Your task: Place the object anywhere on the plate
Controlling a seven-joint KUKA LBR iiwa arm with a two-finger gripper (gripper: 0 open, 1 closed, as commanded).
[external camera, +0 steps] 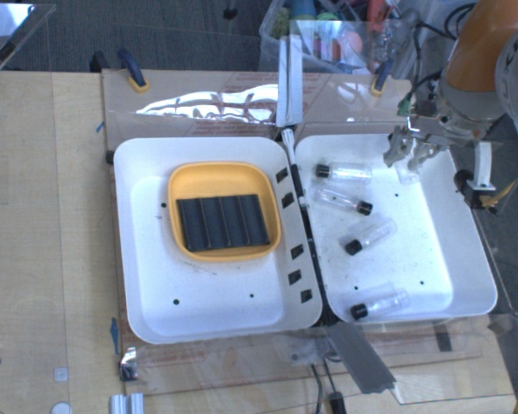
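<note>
1. The wooden bench (43,257) carries 2 shallow white bins: the left bin (147,300) holds the yellow square plate (223,210) with its dark ribbed insert (223,222), ready as the target.
2. The right bin (449,274) holds 4 clear black-capped tubes.
3. The claw (412,152) hovers at that bin's top edge; its grip cannot be told.
4. The nearest tube (344,172) lies flat, long axis left-right, cap pointing left.

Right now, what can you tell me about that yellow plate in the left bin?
The yellow plate is a rounded-square dish with a raised rim, plastic by its look. It sits flat in the left white bin, toward the back. A dark ribbed insert with four lengthwise grooves, slightly tilted, covers most of its floor. No vial lies on it: the clear vials with black caps are in the right bin.
</note>
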